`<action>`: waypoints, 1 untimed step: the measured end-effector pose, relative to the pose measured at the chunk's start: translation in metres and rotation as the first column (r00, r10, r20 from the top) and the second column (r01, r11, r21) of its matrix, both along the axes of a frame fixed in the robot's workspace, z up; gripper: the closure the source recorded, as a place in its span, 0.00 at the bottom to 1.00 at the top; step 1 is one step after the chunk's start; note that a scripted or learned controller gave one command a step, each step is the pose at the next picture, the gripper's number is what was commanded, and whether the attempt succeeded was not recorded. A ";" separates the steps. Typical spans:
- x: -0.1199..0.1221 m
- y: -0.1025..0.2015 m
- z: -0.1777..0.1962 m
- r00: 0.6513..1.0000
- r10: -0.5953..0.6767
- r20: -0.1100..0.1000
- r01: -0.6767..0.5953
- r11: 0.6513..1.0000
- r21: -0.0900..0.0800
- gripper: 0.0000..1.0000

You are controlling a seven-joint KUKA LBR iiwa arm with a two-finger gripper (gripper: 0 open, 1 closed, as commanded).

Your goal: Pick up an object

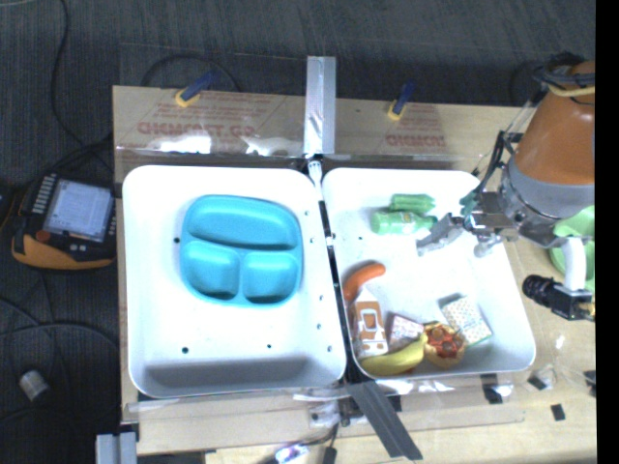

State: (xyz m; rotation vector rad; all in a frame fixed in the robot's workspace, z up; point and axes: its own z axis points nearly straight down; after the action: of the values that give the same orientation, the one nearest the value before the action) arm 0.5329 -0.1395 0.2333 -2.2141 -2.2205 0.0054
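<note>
Your gripper (459, 232) looks spread wide and holds nothing, so grab the green toy (403, 214) across its middle; it seems light and maybe slippery.

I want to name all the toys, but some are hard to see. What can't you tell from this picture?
- Camera view: whether the tool is open or shut; it is small and blurred.
- The box by the banana: its print is too small to read.
- The red thing beside the banana: too blurred to name.
- The arm: cut off by the right edge.
</note>
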 end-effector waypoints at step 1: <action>-0.025 0.035 -0.120 1.000 0.010 0.018 -0.010 1.000 -0.005 0.00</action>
State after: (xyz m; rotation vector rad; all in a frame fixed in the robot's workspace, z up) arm 0.5075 -0.1046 0.1134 -2.2147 -2.2428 -0.0088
